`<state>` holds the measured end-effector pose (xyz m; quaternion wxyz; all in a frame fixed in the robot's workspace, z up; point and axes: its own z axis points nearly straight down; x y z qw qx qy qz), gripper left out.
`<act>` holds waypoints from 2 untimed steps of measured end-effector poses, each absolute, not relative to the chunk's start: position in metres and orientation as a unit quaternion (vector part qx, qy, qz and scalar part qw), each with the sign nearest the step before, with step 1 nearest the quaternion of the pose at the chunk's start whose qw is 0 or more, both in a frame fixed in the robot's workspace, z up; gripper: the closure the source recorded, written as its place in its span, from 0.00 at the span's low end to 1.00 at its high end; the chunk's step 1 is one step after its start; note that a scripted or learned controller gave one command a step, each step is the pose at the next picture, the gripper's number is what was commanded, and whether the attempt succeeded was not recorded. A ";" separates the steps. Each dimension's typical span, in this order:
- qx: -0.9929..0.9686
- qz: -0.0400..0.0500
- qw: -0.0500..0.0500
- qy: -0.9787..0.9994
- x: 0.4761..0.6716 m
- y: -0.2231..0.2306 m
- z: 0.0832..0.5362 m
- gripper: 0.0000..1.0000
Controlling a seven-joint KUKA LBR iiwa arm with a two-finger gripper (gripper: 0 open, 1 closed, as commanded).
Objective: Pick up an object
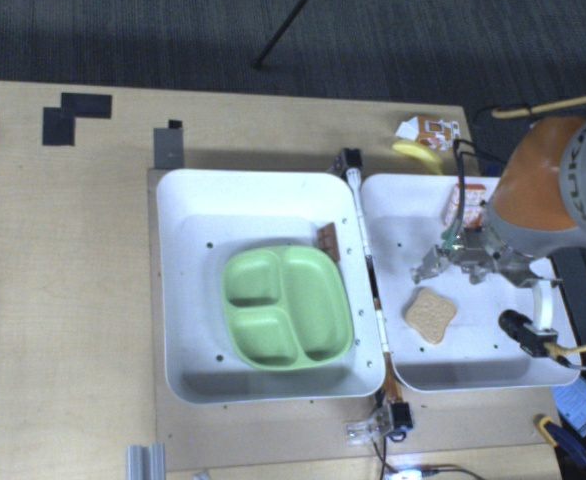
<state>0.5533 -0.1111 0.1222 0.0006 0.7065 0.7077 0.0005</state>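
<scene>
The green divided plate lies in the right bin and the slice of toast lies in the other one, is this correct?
Not quite. The camera view shows the green divided plate in the left bin; the slice of toast lies in the other one, the right bin.

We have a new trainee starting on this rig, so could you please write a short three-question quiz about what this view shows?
1. True or false: the green divided plate lies in the left bin.
2. Which lies in the right bin just below the end effector? A) slice of toast B) spoon C) cup
3. Fill in: the band above the arm's wrist is ____.

Key: 1 true; 2 A, the slice of toast; 3 orange.
</scene>
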 end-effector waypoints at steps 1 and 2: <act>0.707 0.002 0.003 0.707 0.530 -0.089 0.087 0.00; 0.706 0.004 0.005 0.708 0.533 -0.088 0.098 1.00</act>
